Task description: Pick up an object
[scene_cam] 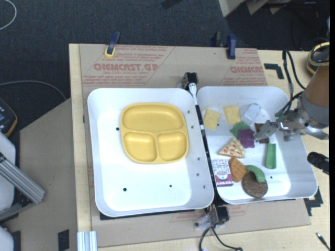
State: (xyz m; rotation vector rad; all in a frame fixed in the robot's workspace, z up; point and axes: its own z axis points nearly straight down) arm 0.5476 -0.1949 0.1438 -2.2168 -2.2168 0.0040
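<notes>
The right bin point(298, 184) holds several toy foods: two yellow cheese pieces point(212, 118), a purple piece point(245, 137), a pizza slice point(232, 149), a green stick point(270, 155), an orange biscuit point(237, 168) and a brown round piece point(255, 186). My gripper point(263, 130) reaches in from the right and hangs low over this bin, just right of the purple piece and above the green stick. I see nothing lifted off the bin floor.
The left bin point(104, 177) bears a yellow divided plate point(154, 132). A small printed packet point(222, 171) lies by the right bin's left wall. A pale grey piece point(251, 111) and a green piece point(241, 126) sit near the gripper. Clamps stand at the bench's back edge.
</notes>
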